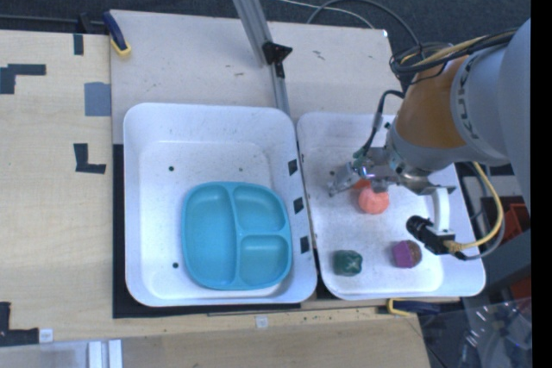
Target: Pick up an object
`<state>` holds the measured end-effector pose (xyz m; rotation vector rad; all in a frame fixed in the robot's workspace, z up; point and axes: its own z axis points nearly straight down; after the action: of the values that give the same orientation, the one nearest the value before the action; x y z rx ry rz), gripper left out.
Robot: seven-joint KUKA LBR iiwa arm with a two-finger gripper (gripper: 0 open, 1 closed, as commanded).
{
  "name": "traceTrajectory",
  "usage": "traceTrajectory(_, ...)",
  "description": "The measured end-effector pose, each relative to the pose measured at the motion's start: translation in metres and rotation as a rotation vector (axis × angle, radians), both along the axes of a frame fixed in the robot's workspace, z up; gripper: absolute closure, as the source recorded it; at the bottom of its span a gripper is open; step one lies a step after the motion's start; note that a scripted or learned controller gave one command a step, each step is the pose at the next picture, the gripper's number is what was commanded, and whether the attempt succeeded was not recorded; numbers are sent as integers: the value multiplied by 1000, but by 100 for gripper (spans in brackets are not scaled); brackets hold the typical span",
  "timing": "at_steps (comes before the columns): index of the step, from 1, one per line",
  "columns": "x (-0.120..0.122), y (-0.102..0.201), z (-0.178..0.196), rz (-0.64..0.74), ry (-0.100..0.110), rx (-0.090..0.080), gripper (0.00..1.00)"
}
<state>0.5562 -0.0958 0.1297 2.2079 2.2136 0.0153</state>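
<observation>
Beside the gripper (355, 177), whose grip I cannot tell, lies an orange ball (373, 200); green block (348, 262) and purple block (406, 253) sit nearer.

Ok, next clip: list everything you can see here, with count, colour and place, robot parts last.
divided plate: 1, light blue, three compartments, in the left bin
left bin: 1, white, shallow, on the bench
right bin: 1, white, shallow, beside the left one
orange-pink object: 1, rounded, middle of the right bin, just below the gripper
dark green object: 1, small, near edge of the right bin
purple object: 1, small, near edge of the right bin, to the right of the green one
metal pole: 1, grey, slanting across the board behind the bins
clamp: 1, blue and yellow, at the board's far left corner
arm: 1, grey with orange band, from the right
gripper: 1, over the right bin
</observation>
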Motion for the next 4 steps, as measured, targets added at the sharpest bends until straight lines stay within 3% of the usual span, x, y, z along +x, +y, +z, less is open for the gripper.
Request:
traceTrajectory(1, -4, 1, -11, -1, 18, 4, 0)
traceTrajectory(2, -5, 1, -4, -1, 21, 5, 100)
traceTrajectory(4, 1, 6, 99, 0, 12, 3, 100)
